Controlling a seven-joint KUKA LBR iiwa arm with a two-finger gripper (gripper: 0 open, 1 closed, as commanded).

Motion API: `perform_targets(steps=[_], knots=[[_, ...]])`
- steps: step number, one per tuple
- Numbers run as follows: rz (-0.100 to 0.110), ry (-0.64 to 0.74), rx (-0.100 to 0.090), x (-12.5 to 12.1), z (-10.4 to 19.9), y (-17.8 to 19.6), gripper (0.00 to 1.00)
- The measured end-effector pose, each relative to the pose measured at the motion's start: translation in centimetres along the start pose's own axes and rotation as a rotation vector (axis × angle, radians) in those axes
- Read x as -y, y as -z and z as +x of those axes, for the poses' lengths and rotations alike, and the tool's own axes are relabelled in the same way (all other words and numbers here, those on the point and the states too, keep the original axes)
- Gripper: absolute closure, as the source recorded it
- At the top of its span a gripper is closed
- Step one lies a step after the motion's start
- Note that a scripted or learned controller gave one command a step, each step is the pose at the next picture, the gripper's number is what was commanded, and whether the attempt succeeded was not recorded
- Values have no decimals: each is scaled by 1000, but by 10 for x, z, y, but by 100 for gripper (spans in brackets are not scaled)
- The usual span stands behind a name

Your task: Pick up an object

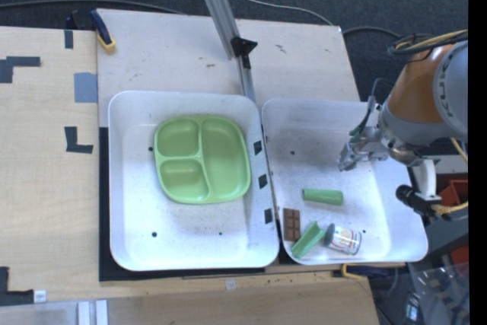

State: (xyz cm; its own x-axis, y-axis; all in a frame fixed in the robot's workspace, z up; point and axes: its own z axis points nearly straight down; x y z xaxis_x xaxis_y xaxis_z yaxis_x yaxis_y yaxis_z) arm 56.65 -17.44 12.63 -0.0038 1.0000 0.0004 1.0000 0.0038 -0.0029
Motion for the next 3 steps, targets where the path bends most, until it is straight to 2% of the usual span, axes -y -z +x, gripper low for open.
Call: perform_targets(steps=[2,3], knots=[[-8,-2,2,-3,9,110,100],[-1,2,-1,-3,64,98,100]])
